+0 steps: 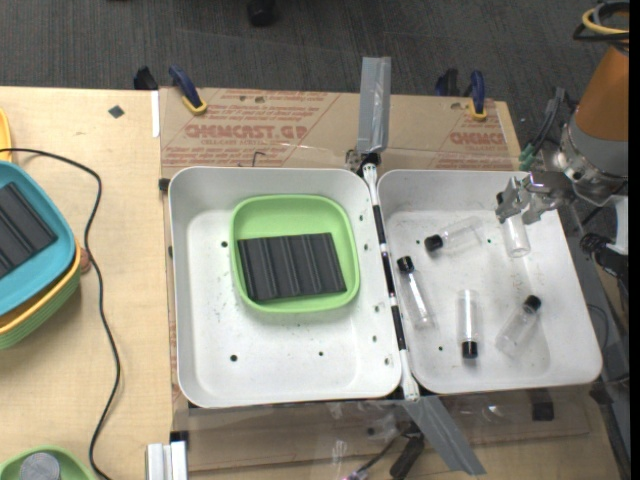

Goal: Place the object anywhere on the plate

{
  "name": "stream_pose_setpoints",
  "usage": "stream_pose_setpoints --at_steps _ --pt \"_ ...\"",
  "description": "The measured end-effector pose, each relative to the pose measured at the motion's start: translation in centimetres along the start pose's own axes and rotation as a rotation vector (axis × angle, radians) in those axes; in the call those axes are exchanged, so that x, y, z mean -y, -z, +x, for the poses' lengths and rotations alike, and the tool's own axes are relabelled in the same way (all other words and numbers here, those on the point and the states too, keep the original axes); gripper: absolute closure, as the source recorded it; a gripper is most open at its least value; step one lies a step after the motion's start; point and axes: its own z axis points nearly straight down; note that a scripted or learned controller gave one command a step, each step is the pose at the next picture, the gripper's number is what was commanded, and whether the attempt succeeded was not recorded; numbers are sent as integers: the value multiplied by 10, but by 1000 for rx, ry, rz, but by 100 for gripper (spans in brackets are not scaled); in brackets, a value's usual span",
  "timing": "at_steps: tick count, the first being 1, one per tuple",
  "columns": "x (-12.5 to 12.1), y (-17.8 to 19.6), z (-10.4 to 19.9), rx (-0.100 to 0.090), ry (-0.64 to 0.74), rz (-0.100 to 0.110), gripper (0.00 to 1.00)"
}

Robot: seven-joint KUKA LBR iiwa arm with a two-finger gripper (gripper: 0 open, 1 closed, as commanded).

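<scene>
- End effector [522, 203] sits at the far right corner of the right bin [575, 368], at the tip of the grey arm [600, 128] with its orange band; a clear vial [516, 236] hangs upright just beneath it and looks pinched at its top, so the end effector appears clamped on that vial.
- The held vial is above the right bin, well apart from the plate.
- Four more clear vials with black caps lie loose on the right bin's floor: one [450, 238] near the far side, one [413, 290] beside the centre divider, one [467, 322] in the middle, one [522, 324] toward the right.
- The left bin [200, 368] holds a green plate [292, 214], square with rounded corners, with a dark ribbed insert [292, 266] lying on it.
- Judging by looks, the vial is light, stiff, smooth and slippery, and perhaps breakable; a hold across its body near the top seems safest.
- Both bins rest on a cardboard-covered surface [260, 128].
</scene>
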Motion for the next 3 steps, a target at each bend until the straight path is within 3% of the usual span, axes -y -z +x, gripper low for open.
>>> stream_pose_setpoints --at_steps 1,2,3 --pt "0 0 0 0 0 -1 0" --pt "15 51 -28 0 -204 -2 0" --pt "24 71 -55 0 -394 0 0"
